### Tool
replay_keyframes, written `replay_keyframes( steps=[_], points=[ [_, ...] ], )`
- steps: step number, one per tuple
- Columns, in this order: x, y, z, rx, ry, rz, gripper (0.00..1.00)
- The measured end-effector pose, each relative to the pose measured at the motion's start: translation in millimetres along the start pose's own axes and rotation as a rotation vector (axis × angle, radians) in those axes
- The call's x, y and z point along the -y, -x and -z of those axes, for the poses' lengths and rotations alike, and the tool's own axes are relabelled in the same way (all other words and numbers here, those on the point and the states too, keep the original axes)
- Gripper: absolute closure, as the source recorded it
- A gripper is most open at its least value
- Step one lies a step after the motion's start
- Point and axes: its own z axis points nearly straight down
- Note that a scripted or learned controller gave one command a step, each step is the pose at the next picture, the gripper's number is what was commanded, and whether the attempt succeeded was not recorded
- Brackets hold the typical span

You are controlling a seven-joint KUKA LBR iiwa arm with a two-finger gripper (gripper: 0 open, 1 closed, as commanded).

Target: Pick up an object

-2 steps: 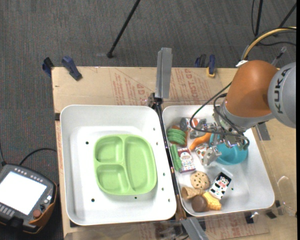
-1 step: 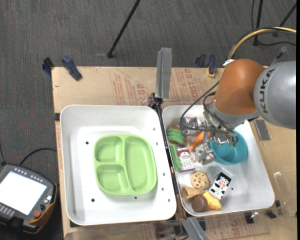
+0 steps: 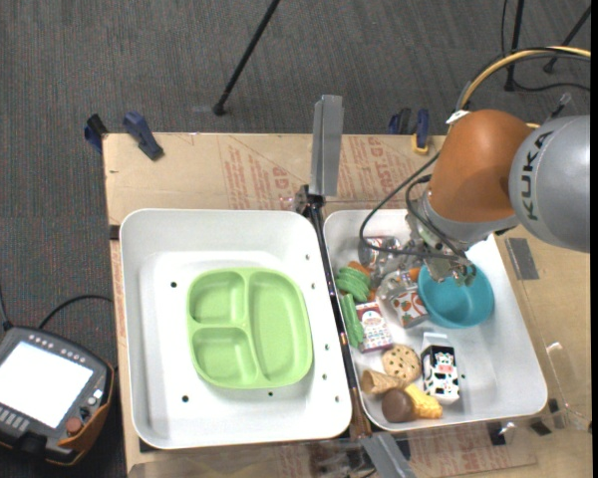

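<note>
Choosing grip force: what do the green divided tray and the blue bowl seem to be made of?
Green divided tray: likely moulded plastic, matte pale green, with smooth rounded compartment walls and soft highlights. Blue bowl: probably plastic too, an even teal colour with a faint sheen on its rim; partly hidden by the gripper.

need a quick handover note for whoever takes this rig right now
Claw: low in the right bin, among the toys beside the blue bowl; I cannot see a toy gripped in it.
Things: cookie, cow-print carton and green toy lie in the right bin; green divided plate sits in the left bin.
Done: no pick confirmed.
Left: grasp one object and lift it.
</note>
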Motion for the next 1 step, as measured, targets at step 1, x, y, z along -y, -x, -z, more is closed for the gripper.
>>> replay_keyframes(
  steps=[1],
  points=[
    [-0.5, -0.5, -1.0, -0.003, 0.001, 0.001, 0.00]
  ],
)
